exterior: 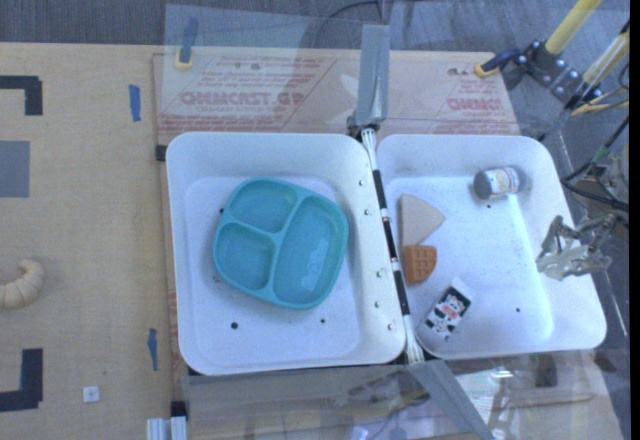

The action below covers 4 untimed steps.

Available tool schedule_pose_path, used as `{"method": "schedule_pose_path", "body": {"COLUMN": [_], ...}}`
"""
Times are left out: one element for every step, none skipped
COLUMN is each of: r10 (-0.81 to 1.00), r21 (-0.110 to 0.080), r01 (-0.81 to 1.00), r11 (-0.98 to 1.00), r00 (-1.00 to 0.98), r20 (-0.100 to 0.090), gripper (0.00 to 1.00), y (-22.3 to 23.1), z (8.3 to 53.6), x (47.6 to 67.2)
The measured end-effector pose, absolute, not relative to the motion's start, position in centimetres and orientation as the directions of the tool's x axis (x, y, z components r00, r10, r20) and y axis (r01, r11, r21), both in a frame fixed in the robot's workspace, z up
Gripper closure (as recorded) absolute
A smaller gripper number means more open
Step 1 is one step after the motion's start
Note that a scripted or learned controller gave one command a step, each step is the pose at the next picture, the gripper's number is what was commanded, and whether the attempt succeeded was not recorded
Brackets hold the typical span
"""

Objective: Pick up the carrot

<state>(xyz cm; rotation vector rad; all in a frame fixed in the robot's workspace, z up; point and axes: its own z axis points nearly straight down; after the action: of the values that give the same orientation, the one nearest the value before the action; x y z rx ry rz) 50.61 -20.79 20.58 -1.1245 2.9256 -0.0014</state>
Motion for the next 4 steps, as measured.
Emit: {"method": "schedule_pose_path", "body": {"r10": [-0.901,-0.991,-0.978,-0.866], "r21": [-0.004,-0.002,-0.003,-0.003], "r01": [-0.901,-0.991,-0.978,-0.866], "r11": [0.433,0.136,-0.206,-0.501], "r00": [-0.433,-0.136,0.206,0.501], "r20": [-0.005,-0.004,-0.004,-0.004], "gripper": [1.00,1.00,1.00,1.00], "y": [-22.2,-22.2,-22.2,-21.3], "z": [19.4,19.9,19.6,18.6], "x": [50.4,48.1,48.0,48.0]}}
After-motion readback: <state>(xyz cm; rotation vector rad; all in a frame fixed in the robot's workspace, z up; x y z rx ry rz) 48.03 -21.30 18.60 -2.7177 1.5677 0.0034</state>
